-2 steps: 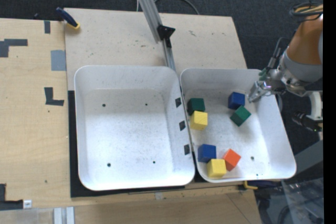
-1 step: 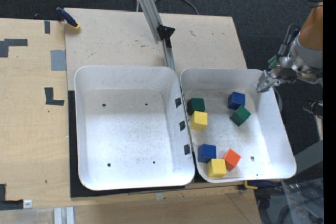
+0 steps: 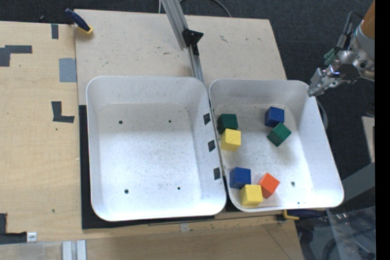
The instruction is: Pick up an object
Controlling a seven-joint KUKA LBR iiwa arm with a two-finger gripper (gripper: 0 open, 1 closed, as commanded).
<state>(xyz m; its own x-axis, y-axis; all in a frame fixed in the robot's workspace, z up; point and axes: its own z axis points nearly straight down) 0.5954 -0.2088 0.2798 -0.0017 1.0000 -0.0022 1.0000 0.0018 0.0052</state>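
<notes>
The right bin holds several small cubes. A dark green cube touches a yellow cube near the bin's left wall. A blue cube and a green cube lie close together toward the right. At the front sit a blue cube, an orange cube and a second yellow cube. My gripper hangs over the bin's far right corner, well away from all the cubes, and nothing shows in it.
The left bin stands against the right one on the wooden bench. A slanted metal rail runs down to the seam between the bins. A blue and yellow clamp lies at the bench's far left.
</notes>
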